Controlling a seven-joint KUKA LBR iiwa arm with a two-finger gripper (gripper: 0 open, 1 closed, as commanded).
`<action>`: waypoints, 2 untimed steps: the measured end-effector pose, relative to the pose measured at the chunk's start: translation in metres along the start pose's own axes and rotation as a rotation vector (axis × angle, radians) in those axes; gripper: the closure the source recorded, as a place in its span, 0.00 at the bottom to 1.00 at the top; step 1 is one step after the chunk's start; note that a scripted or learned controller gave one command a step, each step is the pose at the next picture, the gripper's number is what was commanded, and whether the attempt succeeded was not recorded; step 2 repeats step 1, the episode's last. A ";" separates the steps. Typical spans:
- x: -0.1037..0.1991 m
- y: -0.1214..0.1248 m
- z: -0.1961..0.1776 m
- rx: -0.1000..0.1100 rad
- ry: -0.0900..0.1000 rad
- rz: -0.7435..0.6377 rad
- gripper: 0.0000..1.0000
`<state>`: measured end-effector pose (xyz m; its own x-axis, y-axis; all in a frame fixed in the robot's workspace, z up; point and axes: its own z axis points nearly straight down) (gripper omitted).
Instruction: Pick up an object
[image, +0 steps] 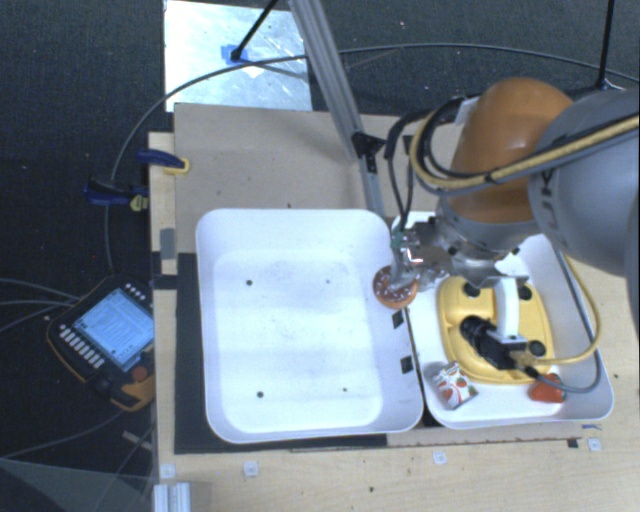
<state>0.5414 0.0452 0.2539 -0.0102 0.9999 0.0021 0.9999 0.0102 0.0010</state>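
Farthest left, on the dark floor beside the bench, lies a handheld controller with a lit blue screen and cables trailing from it. A blue clamp sits near the bench's upper left corner.

Next comes the left bin, a shallow white tray with rounded corners and a faintly scuffed floor.

Where its right rim meets the right bin, a round brown disc sits over the two rims, a little more on the left bin's side. The gripper hangs directly above the disc, close enough that the two seem to touch. From this angle I cannot tell whether the gripper is open or closed, or whether it has hold of the disc.

Inside the right bin, a yellow dish with rounded corners takes up the middle of the floor. Near the front wall, a small white-and-orange piece lies close to the bin's left corner. A small red-orange piece rests further right, well apart from it.

Above it all, the arm reaches in from the right, its orange band bulging over the right bin and hiding that bin's back part.
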 end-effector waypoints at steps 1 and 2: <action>0.059 -0.007 0.000 0.000 0.001 -0.001 1.00; 0.059 -0.007 0.000 0.000 0.001 -0.001 1.00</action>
